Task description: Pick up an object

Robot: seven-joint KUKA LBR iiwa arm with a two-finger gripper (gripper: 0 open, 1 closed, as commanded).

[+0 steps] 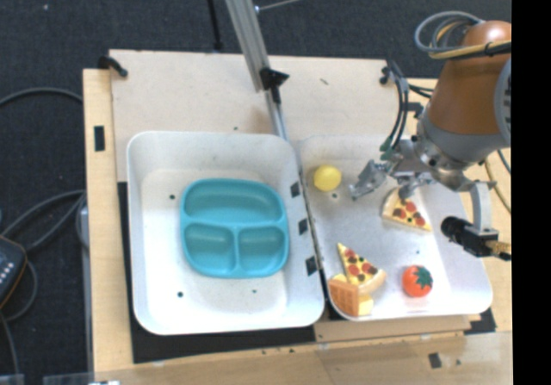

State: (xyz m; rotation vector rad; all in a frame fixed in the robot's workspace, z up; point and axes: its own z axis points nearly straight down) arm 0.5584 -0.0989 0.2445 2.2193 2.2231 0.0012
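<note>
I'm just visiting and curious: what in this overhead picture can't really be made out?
- Gripper: small and blurred above the right bin; whether it is open or shut can't be told.
- Pizza slice near the gripper: its upper tip is covered by the arm's wrist.
- Arm: cut off by the right edge.
- Black device on the floor: cut off by the left edge.
- Waffle piece: partly under the second pizza slice.

Teal tray [233, 227] in white bin [155, 159]; yellow ball [326, 177], red tomato [417, 281], yellow/red-dotted pizza slices [407, 213] [358, 267].
</note>
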